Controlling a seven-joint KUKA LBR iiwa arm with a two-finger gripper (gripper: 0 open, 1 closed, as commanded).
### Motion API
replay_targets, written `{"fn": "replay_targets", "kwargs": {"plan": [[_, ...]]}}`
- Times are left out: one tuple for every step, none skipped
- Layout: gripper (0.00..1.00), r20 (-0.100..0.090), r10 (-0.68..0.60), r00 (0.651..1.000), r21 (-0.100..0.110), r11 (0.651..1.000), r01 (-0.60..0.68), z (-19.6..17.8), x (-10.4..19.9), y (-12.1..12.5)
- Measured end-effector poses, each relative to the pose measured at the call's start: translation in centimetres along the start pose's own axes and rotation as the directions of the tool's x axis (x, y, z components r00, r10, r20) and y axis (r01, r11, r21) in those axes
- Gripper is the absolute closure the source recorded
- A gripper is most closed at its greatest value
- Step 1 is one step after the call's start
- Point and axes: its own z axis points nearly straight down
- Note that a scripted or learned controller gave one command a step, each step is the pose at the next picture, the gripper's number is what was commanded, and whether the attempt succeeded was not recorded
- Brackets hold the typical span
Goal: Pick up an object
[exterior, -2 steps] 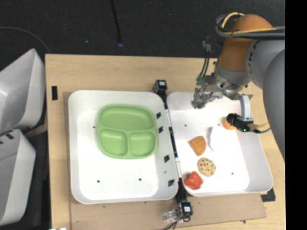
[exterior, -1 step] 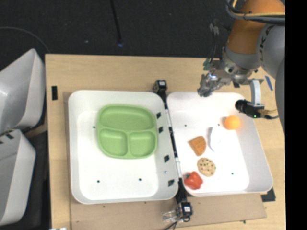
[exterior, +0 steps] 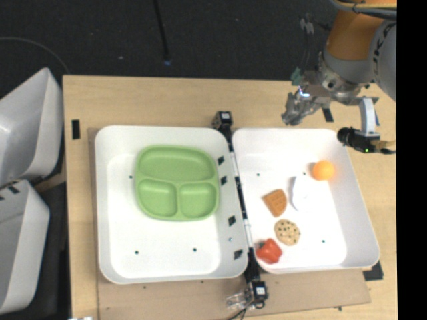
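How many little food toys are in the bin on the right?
4. The orange ball lies near the far right, the brown toast piece in the middle, the cookie just below it, and the red piece at the near left corner.

You see the gripper (exterior: 297, 114) poised above the right bin's (exterior: 333, 249) far rim at about one o'clock, holding nothing, with an orange ball (exterior: 323, 171), a toast piece (exterior: 274, 202), a cookie (exterior: 287, 231) and a red piece (exterior: 269, 251) inside, and a green divided plate (exterior: 177, 181) in the left bin (exterior: 120, 245).
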Motion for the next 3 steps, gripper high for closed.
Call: {"fn": "replay_targets", "kwargs": {"plan": [[1.0,-0.002,-0.002,1.0,0.006,1.0,0.002,-0.1,5.2,-1.8],[1.0,-0.002,-0.001,1.0,0.008,1.0,0.001,-0.2,9.8,-4.9],[1.0,-0.002,-0.002,1.0,0.009,1.0,0.002,1.9,14.1,-7.1]]}}
